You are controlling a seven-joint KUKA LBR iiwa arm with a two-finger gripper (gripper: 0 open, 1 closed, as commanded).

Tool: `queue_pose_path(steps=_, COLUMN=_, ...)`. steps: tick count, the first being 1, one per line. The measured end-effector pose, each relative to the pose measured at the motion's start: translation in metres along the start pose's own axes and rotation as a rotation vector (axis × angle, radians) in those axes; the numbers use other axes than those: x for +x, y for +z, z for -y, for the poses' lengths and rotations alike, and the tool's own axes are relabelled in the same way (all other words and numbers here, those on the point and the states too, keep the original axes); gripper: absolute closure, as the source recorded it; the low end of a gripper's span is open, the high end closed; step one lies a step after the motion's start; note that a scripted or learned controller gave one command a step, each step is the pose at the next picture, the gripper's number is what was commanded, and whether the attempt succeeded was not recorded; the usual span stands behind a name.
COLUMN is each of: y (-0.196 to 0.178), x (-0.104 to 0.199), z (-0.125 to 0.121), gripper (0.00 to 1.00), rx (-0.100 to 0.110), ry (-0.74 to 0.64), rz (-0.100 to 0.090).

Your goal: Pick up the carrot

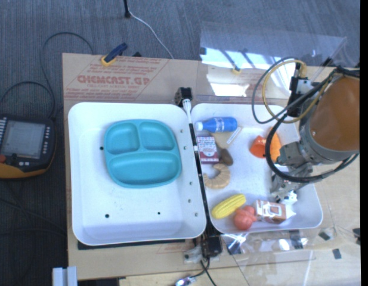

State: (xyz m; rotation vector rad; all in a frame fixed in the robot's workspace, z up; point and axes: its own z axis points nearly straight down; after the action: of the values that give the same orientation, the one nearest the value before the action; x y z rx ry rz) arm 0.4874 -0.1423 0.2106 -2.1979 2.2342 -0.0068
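**Mia:** Where is the pincer [283,190]?

**Tom:** It hangs low over the right bin [312,219], near the bin's right side. I cannot tell if it is grabbing or let go. It is dark and blurry there.

**Mia:** What is in that bin?

**Tom:** Just under the pincer is a little red and white box [272,210]. Left of that sits a red tomato [244,218], then a yellow corn cob [228,205]. Farther left lie a tan curved bread piece [218,176], a red-brown packet [207,149] and a blue bottle [217,124].

**Mia:** And the carrot?

**Tom:** The carrot [259,146] is above the pincer, a bit left. The arm and its black cables hide part of it.

**Mia:** The other bin?

**Tom:** The left bin [88,219], far left of the pincer, holds a blue tray [142,152] with three parts.
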Motion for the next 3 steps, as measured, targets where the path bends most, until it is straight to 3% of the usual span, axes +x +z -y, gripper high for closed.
queue_pose_path(steps=3, y=-0.019, x=-0.005, z=0.002, gripper=1.00, rx=-0.012, ry=0.008, rz=0.017)
